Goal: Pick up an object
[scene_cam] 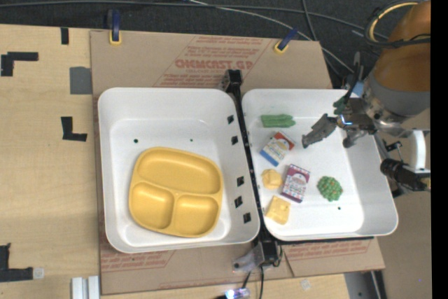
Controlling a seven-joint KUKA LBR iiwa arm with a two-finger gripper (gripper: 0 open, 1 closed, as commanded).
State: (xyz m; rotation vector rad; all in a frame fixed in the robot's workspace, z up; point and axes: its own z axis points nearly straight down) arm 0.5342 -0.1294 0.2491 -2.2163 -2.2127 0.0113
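Observation:
My gripper [332, 134] hangs over the right bin [364, 171], its two dark fingers spread wide apart with nothing between them. Below and left of it lie a green bean-like piece [278, 120], a small red, white and blue packet [276, 148], a purple and white carton [295, 183], a round yellow piece [271, 178] and a yellow cheese wedge [278, 210]. A green broccoli [330, 187] sits under the gripper toward the front.
The left bin [112, 150] holds a yellow divided tray [175, 191]. A black divider [241, 150] runs between the bins. Cardboard [203, 59] lies under both, and cables [210, 0] cross the dark floor behind.

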